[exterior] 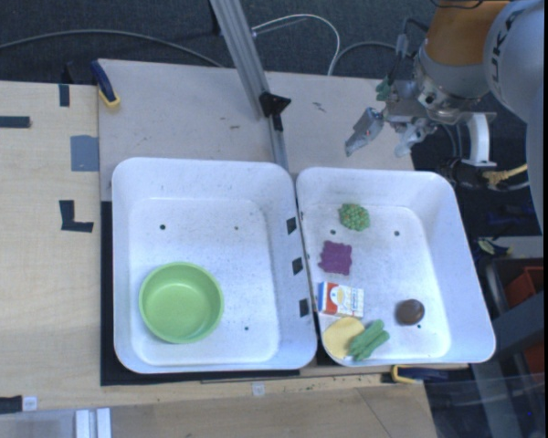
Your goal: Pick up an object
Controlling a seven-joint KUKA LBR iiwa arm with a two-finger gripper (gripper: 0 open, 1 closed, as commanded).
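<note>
— Camera view, left to right: what's on the bench?

— Left bin [128, 199] carries a green bowl [181, 301] near its front left corner. Right bin [457, 245] carries the small things: a purple piece [336, 257] about mid-bin toward its left wall, a bumpy green ball [353, 215] just behind it, a small printed carton [340, 298] in front of it, then a yellow piece [341, 335] touching a green pod-shaped toy [370, 339] at the front edge, and a brown ball [409, 312] to their right.

— And the claw?

— The claw [390, 130] hangs past the right bin's back rim, over bare bench, high and apart from everything. Its fingers look spread with nothing between them, so it is gaping and carries nothing.

— So which way must it go?

— Forward over the back rim and down. I'd judge the green ball nearest, lying just inside that rim, slightly left of the claw. It's round, so no long axis to line up with; the pod-shaped toy lies slanted and would need a turn of the wrist
</note>
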